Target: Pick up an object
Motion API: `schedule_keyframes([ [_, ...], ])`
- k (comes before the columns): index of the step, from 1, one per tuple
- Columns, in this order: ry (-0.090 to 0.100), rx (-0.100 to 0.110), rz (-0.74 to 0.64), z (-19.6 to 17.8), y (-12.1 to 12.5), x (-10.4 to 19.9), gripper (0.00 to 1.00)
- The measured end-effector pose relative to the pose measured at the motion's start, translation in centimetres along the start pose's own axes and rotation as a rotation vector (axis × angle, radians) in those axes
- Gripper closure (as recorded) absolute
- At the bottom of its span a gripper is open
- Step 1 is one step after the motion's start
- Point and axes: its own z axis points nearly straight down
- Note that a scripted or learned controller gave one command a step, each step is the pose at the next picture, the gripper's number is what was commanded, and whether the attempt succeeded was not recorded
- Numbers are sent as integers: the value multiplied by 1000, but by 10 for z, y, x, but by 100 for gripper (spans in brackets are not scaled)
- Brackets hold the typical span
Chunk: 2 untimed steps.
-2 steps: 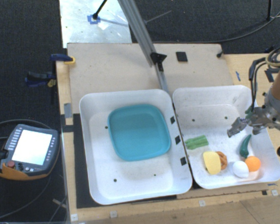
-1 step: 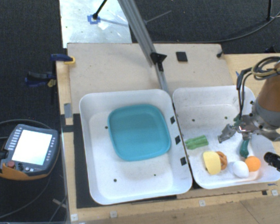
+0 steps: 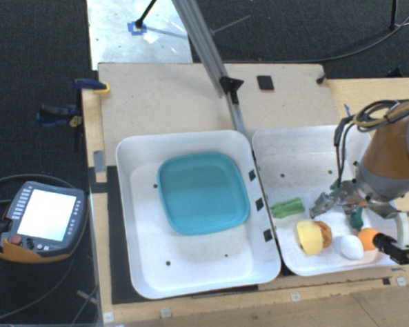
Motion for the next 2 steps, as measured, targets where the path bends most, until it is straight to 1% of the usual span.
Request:
schedule_keyframes([
  [1, -1, -5, 0, -13, 1, 0, 100],
  [2, -2, -8, 0, -64, -7, -5, 100],
])
